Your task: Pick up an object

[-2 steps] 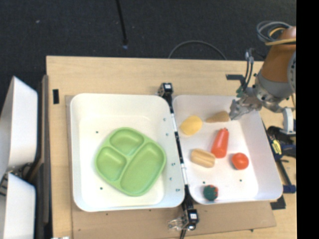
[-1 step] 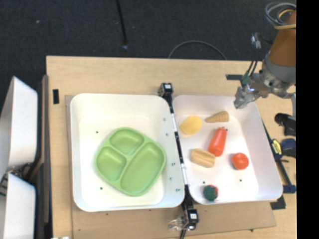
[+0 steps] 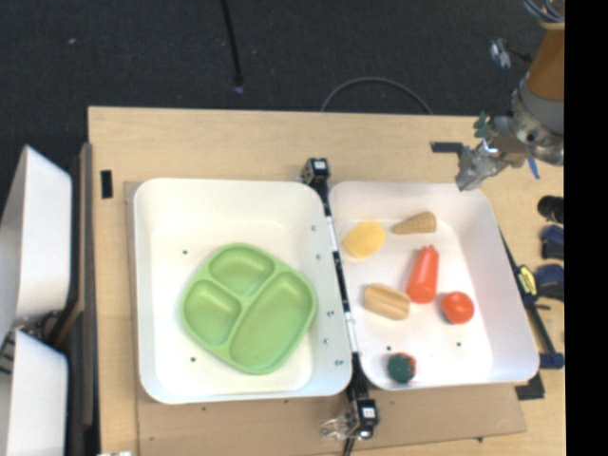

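While the gripper (image 3: 472, 171) hovers over the right bin's (image 3: 475, 350) far corner, jaw state impossible to tell, 6 toy foods lie inside that bin.

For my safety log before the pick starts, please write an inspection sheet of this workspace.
Surface: wooden bench bearing left bin and right bin.
Job's things: in right bin, yellow lemon, tan cone, red bottle, bread roll, tomato, strawberry.
Clutter: green divided plate in left bin.
End effector: above right bin's far corner, holding nothing.
Cables: thin loop behind bench.
Surroundings: dark floor.
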